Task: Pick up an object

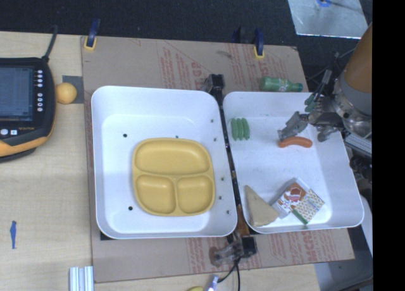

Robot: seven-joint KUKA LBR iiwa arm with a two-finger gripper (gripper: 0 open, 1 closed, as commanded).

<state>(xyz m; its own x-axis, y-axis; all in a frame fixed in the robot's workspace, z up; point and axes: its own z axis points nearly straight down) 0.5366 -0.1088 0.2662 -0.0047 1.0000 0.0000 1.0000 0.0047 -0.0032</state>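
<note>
My gripper (308, 130) hangs over the back right part of the right bin (329, 169), open, with one grey finger (290, 126) to the left and the other to the right. An orange sausage-shaped piece (295, 143) lies on the bin floor just in front of and below the fingers; nothing is between them. A green pea pod (240, 128) lies at the bin's back left. A tan wedge (259, 207) and a small colourful box (299, 202) sit at the front of the bin.
The left bin (107, 157) holds a yellow divided plate (172, 176). A green bottle (280, 84) lies outside, behind the right bin. A control pendant (22, 106) and an orange ball (66, 92) sit at far left.
</note>
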